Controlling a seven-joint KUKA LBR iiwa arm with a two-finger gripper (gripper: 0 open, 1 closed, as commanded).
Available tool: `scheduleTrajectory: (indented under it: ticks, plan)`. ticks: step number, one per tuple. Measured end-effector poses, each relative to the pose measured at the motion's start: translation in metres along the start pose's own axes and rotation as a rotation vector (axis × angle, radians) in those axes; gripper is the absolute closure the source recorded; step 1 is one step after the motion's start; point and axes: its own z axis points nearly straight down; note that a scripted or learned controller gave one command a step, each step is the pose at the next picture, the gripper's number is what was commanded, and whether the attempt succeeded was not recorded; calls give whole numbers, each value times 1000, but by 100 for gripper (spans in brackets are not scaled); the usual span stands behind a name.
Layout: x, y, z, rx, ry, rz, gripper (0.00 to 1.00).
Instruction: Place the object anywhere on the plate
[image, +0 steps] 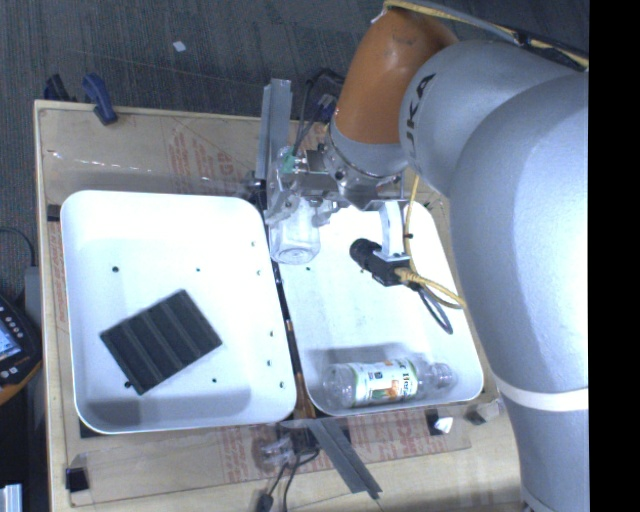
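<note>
Clear cup (295, 238): sitting upright right under the gripper (298, 200), at the far left corner of the right bin (340, 310), just beside the wall dividing it from the left bin (75, 300). Touching or nearly touching the gripper's metal tip, with the rim blending into it; being too glassy and too crowded up there to tell whether the grip is closed on it or standing apart. Staying well apart from the plate (160, 340), a dark ribbed slab lying flat and turned at a slant on the near half of the left bin's floor.

Reaching in from the right with the grey arm (500, 150), orange band (385, 70) showing just above the wrist. Trailing a yellow cable (435, 290) from a black fitting (375, 262) hanging over the right bin's middle.

Lying on its side along the near wall of the right bin: a clear plastic bottle (385, 383) with a green and white label, cap pointing right. Resting at the far left corner of the bench (150, 150): a blue clamp (100, 100).
</note>
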Motion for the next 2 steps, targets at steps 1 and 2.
scheduleTrajectory:
  ticks: [1, 2]
  plan:
    - [17, -29, -25, 3, 1, 126, 100]
    - [20, -5, -1, 0, -1, 157, 100]
